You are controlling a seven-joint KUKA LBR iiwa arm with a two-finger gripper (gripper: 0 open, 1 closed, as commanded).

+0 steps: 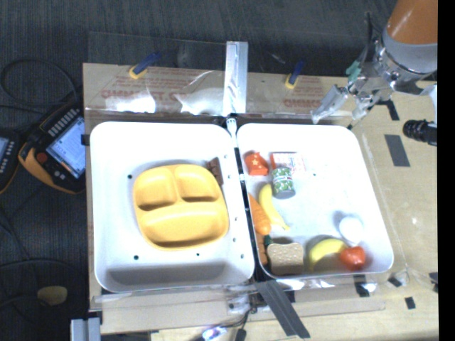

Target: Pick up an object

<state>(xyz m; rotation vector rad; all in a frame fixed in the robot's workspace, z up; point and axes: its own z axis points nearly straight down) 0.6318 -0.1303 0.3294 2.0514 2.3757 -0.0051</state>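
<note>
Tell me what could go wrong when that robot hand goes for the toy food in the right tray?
The items crowd together: the banana, carrot and can lie close, so the hand may nudge neighbours or catch two at once. The bread and tomato sit against the right bin front wall, which could block a finger. The round white egg might roll away.

The right bin (pixel 370 190) holds a scatter of small toy foods. At its far left sits a red tomato-like piece (pixel 256 163), with a white and red box (pixel 288 161) just right of it and a green-labelled can (pixel 283 182) touching the box's near side. A yellow banana (pixel 270 206) and an orange carrot (pixel 259 217) lie along the left wall. Along the near wall rest a brown bread slice (pixel 286 257), a yellow-green fruit (pixel 324 250), a red piece (pixel 353 257) and a white egg-like piece (pixel 350 228).
</note>
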